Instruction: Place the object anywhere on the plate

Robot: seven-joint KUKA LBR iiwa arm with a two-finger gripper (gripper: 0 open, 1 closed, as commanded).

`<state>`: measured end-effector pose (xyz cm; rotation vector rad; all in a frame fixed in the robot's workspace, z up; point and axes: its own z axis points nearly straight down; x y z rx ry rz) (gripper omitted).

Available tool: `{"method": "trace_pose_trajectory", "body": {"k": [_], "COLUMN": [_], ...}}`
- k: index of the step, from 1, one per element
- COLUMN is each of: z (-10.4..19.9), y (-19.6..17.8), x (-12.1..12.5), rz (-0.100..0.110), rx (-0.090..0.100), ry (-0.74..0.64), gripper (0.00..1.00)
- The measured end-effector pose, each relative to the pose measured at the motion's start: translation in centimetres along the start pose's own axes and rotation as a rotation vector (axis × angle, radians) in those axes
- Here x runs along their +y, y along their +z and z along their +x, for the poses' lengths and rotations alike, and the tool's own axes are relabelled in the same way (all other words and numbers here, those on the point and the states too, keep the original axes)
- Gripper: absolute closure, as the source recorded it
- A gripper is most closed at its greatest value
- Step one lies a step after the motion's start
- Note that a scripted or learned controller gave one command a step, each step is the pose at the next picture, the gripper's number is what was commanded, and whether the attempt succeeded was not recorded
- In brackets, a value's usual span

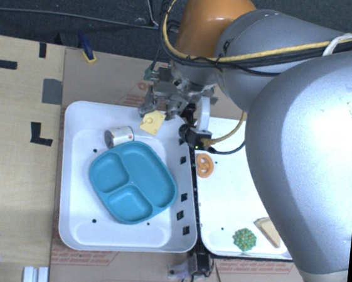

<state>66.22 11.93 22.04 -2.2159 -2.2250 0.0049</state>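
Note:
A blue divided plate (132,181) lies in the left bin (72,220), with three compartments and nothing on it. My gripper (157,112) hangs over the back of that bin, just beyond the plate's far edge. A small pale yellow wedge (152,124) sits between its fingertips and pokes out below them. The gripper is shut on this wedge. The wedge is above the bin floor, a little behind and to the right of a small silver can (119,136).
The silver can lies on its side against the plate's far left rim. The right bin (219,202) holds an orange pretzel-shaped piece (204,166), a green knobbly ball (244,239) and a tan strip (268,232). The arm's bulk covers that bin's right half.

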Motion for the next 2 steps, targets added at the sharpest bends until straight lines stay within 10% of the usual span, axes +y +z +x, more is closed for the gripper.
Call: {"method": "trace_pose_trajectory", "body": {"k": [1, 2], "z": [4.33, 4.09], "y": [-0.03, -0.04], "x": [-0.28, -0.24], "rz": [-0.002, -0.002], "rx": [0.0, -0.001], "ry": [-0.001, 0.002], "gripper": [1.0, 0.0]}}
